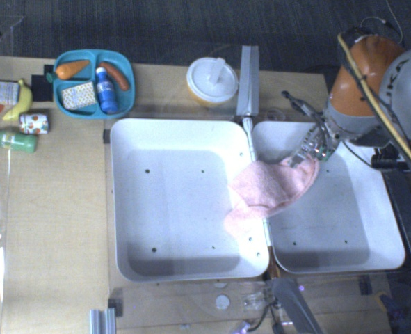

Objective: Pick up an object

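Soft pink cloth (266, 191) lay crumpled across the divider between left bin (177, 200) and right bin (344, 221), its long axis diagonal, upper-right corner pinched in the closed end effector (311, 152).

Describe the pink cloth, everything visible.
The pale pink cloth looks like soft terry fabric, a small towel, crumpled rather than flat. It drapes across the divider between the two shallow white bins: one lobe lies on the floor of the left white bin, and the rest lies in the right white bin. Its upper right corner rises toward the gripper, which sits right at that edge; whether that corner is pinched cannot be told. Nothing else touches it.
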You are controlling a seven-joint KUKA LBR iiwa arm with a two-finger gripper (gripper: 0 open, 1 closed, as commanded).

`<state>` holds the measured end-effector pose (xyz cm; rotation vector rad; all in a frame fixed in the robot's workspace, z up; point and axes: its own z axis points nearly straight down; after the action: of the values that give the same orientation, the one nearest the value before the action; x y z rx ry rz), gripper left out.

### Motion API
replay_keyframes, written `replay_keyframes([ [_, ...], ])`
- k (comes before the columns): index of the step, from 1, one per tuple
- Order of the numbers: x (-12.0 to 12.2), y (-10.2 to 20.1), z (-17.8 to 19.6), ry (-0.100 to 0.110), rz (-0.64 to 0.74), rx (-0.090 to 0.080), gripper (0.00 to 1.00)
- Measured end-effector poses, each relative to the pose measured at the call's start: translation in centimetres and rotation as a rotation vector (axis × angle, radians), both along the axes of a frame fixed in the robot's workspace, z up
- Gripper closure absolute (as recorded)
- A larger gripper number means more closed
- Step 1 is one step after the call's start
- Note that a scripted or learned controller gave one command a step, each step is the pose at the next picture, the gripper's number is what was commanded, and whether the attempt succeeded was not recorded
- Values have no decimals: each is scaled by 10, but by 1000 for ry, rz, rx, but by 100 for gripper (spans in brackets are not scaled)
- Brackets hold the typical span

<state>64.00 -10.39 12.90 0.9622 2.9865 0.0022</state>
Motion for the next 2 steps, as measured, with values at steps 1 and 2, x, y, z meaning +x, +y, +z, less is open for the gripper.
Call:
replay_keyframes([
  [1, -18, 17, 32, -3, 328, -1, 100],
  [2, -1, -45, 0, -5, 10, -1, 100],
])
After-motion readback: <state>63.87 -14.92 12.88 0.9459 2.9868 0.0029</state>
